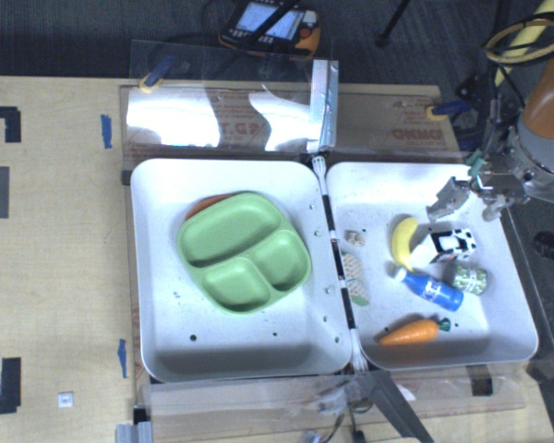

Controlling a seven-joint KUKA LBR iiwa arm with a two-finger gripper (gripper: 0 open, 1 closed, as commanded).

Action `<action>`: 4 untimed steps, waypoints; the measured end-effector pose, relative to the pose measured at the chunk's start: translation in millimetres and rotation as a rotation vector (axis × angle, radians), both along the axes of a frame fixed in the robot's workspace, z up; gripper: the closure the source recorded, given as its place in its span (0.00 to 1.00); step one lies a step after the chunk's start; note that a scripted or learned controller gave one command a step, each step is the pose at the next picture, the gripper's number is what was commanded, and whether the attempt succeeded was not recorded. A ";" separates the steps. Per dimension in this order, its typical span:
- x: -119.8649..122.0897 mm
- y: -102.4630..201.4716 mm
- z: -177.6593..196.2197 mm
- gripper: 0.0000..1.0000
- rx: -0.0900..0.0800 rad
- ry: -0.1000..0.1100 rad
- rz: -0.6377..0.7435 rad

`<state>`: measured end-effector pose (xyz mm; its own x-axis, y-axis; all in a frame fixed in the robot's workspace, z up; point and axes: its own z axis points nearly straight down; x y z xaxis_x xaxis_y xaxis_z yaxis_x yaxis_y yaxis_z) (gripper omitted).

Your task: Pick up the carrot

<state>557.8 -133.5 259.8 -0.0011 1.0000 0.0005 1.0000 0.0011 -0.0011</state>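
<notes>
The orange carrot (411, 332) with a green tip lies flat near the front edge of the right bin (512, 340), its tip pointing right. My gripper (467, 203) hangs above the back right part of that bin, well behind the carrot and a little to its right. Its two fingers (442, 200) are spread apart with nothing between them.
Between gripper and carrot lie a yellow banana (403, 240), a black-and-white toy (453, 244), a blue bottle (433, 291) and a green can (472, 280). The left bin (157, 275) holds a green divided plate (245, 250) over an orange object (206, 204).
</notes>
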 end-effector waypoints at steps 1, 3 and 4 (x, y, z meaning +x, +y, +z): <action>91.1 19.7 141.5 0.00 -0.002 -0.004 0.032; 109.6 47.3 175.1 0.00 -0.002 -0.001 -0.311; 109.3 106.5 172.6 0.00 -0.002 0.001 -0.477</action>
